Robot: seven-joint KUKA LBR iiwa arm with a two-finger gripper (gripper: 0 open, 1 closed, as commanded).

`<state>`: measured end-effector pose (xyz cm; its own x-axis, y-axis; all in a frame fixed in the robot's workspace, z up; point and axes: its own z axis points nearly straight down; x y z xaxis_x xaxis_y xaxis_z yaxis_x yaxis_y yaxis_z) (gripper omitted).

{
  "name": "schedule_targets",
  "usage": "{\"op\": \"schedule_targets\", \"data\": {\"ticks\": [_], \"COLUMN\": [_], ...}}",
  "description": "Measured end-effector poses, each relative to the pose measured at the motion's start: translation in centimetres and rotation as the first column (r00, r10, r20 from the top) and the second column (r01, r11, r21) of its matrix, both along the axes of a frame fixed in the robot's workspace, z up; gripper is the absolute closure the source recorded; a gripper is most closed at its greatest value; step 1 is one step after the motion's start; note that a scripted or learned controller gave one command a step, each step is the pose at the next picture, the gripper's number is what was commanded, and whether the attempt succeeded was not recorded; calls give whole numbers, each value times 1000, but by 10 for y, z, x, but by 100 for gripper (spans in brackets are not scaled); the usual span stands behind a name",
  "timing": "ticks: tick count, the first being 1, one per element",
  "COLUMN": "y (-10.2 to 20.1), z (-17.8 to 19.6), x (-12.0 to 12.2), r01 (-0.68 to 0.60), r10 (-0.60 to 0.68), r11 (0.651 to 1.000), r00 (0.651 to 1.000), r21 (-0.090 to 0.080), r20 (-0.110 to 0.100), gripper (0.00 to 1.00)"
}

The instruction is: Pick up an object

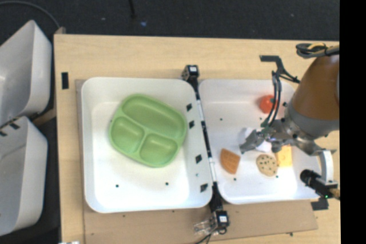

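The gripper (255, 140) hangs low in the right bin (229, 101), its grey fingers pointing toward frame left; whether they are open or closed cannot be told. The arm (317, 100) enters from the right edge. Just below lie a round speckled cookie (266, 164), a yellow block (283, 156) and an orange wedge (230, 160). A red-orange ball (266, 103) sits above. A green divided plate (148, 130) fills the left bin (97, 180).

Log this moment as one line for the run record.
tool: low in right bin | near: cookie, orange wedge | left bin: green divided plate
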<state>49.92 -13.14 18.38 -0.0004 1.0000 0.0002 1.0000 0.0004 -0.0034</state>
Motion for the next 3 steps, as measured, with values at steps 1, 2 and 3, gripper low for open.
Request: {"op": "schedule_targets", "data": {"ticks": [1,2,3], "y": [-6,-7,-7], "z": [-44,-81,-67], "x": [-1,1,3], "r01": [1,1,6], "r10": [-1,-1,-6], "r11": [1000,1000,1000], "r00": [1000,1000,1000], "r21": [0,1,0], "r20": [-1,7,16], "gripper": [0,0,100]}}
